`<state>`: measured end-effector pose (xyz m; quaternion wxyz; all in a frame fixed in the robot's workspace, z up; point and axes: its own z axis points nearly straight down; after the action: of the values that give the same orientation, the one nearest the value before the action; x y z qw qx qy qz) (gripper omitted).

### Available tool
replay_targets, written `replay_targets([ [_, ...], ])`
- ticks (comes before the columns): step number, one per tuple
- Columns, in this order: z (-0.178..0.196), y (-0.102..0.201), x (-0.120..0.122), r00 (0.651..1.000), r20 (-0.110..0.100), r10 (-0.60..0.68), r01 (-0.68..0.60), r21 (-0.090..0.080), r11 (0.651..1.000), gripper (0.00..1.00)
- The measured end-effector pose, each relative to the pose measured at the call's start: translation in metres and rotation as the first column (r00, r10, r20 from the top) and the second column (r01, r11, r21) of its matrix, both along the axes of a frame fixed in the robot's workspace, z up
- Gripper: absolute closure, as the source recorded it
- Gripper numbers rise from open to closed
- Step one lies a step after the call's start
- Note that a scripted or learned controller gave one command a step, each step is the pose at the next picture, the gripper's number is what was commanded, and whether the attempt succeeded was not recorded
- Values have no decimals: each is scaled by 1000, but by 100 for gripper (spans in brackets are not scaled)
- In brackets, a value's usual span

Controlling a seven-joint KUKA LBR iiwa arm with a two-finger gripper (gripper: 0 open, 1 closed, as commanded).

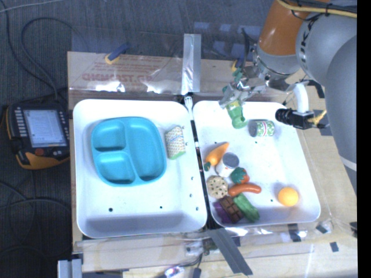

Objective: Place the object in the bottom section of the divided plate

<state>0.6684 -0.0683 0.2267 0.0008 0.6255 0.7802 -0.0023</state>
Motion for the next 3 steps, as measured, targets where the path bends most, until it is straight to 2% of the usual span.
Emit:
replay_targets([
  [1,-44,122,-30,1000,-2,2,-2,4,1000,100],
  [2,-44,122,-30,1000,-1,1,-1,4,1000,0],
  [3,110,122,-20,947,1,321,-321,1,947,0],
])
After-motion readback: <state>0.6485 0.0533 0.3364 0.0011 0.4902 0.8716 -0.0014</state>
